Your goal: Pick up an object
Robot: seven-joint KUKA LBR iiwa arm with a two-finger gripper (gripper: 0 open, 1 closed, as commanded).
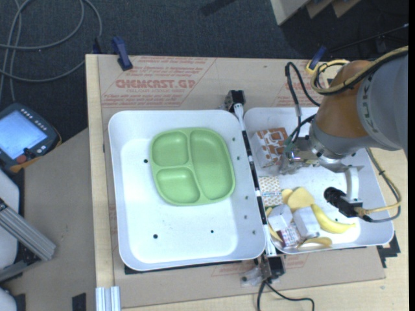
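The banana (329, 221) lies just below and right of the gripper (286, 159), whose fingers I cannot tell apart, and crowded against the small packets (293, 226) it could easily slip any grab.

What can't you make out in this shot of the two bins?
- Gripper: in the camera view the arm's wrist covers most of it.
- Patterned packet in the right bin: partly under the gripper, print too small to read.
- Wrapped items beside the banana: too small and blurred to identify.
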